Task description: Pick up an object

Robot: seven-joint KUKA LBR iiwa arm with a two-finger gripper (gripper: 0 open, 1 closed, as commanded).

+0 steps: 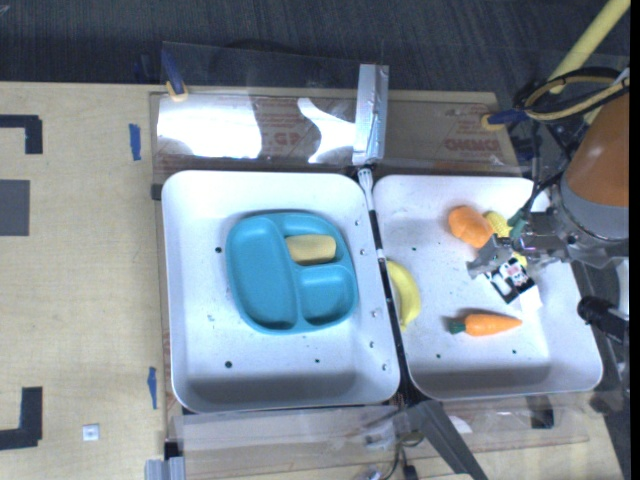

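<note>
Lying just below the gripper is seen a carrot; whether anything is gripped cannot be told.

A wooden bench bears two shallow white bins side by side: the left bin and the right bin. Black tape marks sit on the bench at far left, with blue tape strips nearer the bins. A clear plastic sheet lies beyond the left bin.
</note>
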